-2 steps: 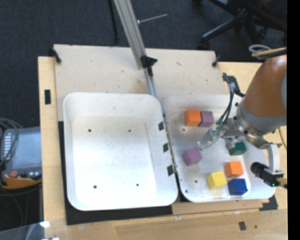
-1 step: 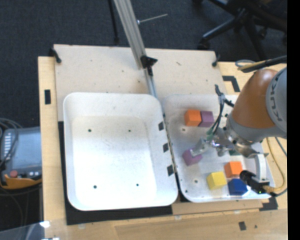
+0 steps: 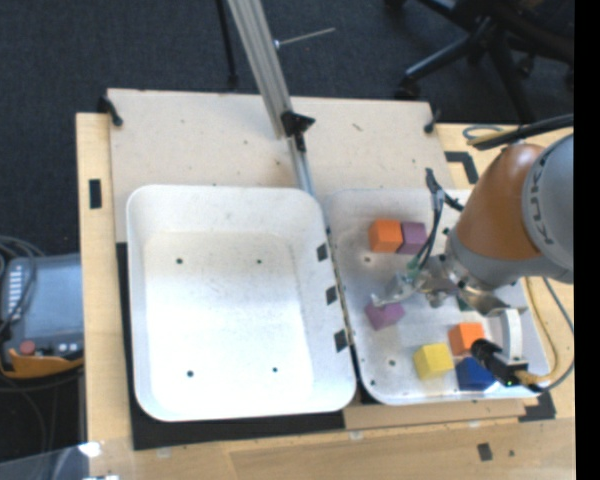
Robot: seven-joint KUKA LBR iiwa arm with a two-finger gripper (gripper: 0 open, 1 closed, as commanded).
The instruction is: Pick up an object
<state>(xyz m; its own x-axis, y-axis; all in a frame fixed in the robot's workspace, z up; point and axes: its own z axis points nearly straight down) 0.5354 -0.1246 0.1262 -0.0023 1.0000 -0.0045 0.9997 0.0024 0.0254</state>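
Reaching in from the right over the right bin (image 3: 352,230), the grey arm (image 3: 510,213) held its gripper (image 3: 398,293) low just above a small purple block (image 3: 384,314), and whether the tool was spread or closed could not be told. That block was a squat, pale purple cube with no clear long axis, turned slightly askew to the bin wall, lying near the bin's middle, below an orange block (image 3: 385,235).

We count two shallow white plastic bins (image 3: 230,208), two orange blocks (image 3: 385,235), two purple blocks (image 3: 384,314), one yellow block (image 3: 432,359) and one blue block (image 3: 471,373).
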